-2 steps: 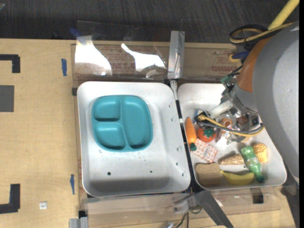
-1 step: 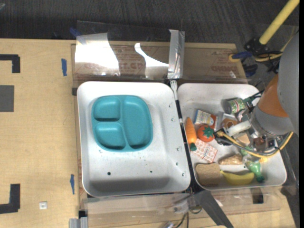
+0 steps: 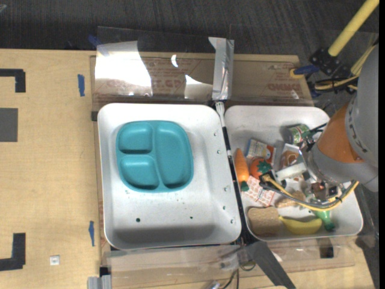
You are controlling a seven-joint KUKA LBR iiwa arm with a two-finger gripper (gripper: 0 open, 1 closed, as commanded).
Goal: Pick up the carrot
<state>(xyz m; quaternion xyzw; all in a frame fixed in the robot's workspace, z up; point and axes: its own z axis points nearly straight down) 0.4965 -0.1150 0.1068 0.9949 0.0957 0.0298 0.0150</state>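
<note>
Orange carrot (image 3: 240,165), likely stiff, light and smooth, best pinched mid-length, lying against right bin's (image 3: 352,224) left wall, gripper (image 3: 313,179) nearby with finger state impossible to tell.

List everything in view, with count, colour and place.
bins: 2, white, side by side on the bench
plate: 1, teal, three compartments, in the left bin
carrot: 1, orange, right bin, by its left wall
banana: 1, yellow, right bin, front edge
bread: 1, brown, right bin, front left corner
packets: several, mixed colours, middle of the right bin
arm: 1, grey with orange band, over the right bin
claw: 1, above the clutter, right of the carrot
</note>
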